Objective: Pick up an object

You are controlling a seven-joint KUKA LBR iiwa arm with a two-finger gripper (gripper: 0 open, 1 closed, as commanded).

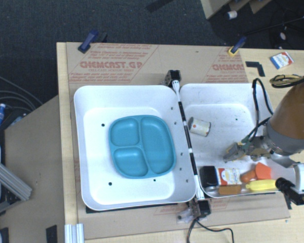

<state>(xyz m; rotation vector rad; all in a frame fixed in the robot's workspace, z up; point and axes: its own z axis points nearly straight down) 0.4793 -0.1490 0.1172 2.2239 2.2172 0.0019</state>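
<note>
My gripper (pixel 236 151) is low over the middle of the right bin (pixel 218 96), reaching in from the right under the grey and orange arm (pixel 293 120). A small white cylinder with a red mark (pixel 199 127) lies to its upper left, apart from it. Along the bin's front edge lie a black block (pixel 208 176), a red and white packet (pixel 229 176), an orange piece (pixel 261 170), a yellow piece (pixel 261 186) and a brown stick (pixel 230 190). These sit just below the gripper. Nothing shows in its grasp.
The left bin (pixel 91 151) holds a blue divided plate (pixel 142 146). A black divider bar (pixel 185 135) runs between the bins. A black cable (pixel 257 100) loops over the right bin's far right side. Blue clamps (pixel 87 42) sit on the bench's back edge.
</note>
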